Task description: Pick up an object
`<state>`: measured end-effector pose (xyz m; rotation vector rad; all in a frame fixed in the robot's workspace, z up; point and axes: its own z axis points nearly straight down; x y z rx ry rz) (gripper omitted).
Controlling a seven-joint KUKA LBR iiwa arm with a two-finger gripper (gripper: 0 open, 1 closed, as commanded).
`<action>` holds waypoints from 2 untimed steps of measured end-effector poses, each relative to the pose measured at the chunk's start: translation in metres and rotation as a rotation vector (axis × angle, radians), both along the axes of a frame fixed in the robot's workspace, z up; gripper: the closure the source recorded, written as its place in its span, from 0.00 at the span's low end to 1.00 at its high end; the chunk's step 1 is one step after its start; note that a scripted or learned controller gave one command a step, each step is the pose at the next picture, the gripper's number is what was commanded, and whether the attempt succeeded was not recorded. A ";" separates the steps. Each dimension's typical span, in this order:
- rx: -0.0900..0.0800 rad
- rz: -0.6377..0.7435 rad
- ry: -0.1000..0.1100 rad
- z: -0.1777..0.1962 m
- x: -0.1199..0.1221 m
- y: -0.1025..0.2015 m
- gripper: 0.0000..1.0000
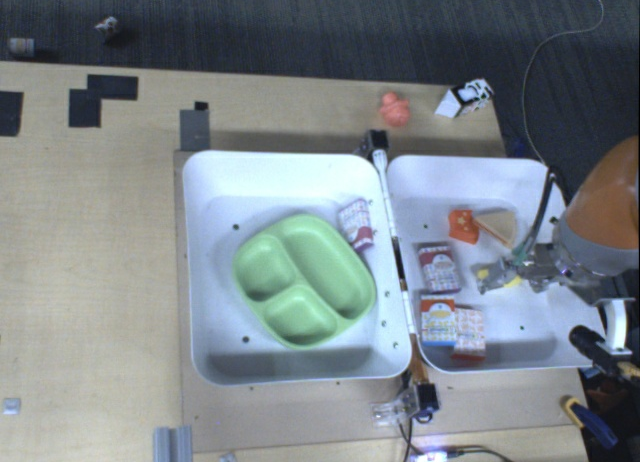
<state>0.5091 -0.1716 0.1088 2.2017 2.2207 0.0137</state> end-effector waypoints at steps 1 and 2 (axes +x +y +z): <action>0.000 0.003 -0.004 0.011 0.001 0.001 1.00; 0.000 0.003 -0.003 0.010 0.001 0.001 0.00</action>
